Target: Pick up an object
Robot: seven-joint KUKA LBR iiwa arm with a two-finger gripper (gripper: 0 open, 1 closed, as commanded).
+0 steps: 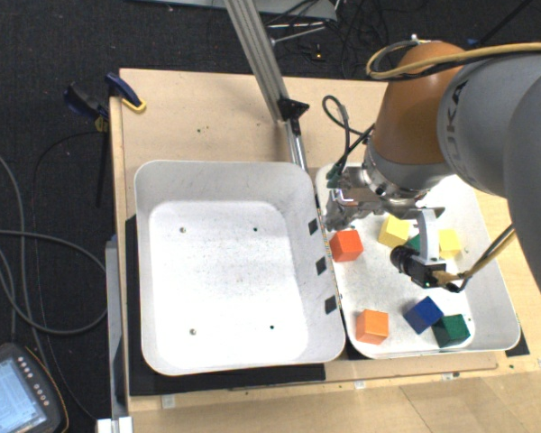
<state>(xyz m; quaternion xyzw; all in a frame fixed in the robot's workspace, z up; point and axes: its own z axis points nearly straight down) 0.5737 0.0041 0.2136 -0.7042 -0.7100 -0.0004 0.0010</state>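
You have a tan wooden desk (207, 115) on dark carpet strewn with cables, carrying two white bins. Left bin (162, 332): bare speckled floor, wide room. Right bin (496, 332): two orange blocks (346, 244) (372, 326), two yellow blocks (396, 232) (450, 242), a blue block (423, 314) and a green block (452, 330), crowding the near rim. End effector (352, 207): above the upper orange block, by the shared bin wall; you cannot tell its state.

Arm (487, 106) cut off at right edge, hiding the right bin's (487, 332) far part; gripper (343, 207) fingertips indistinct; tablet (13, 391) cropped at lower left.
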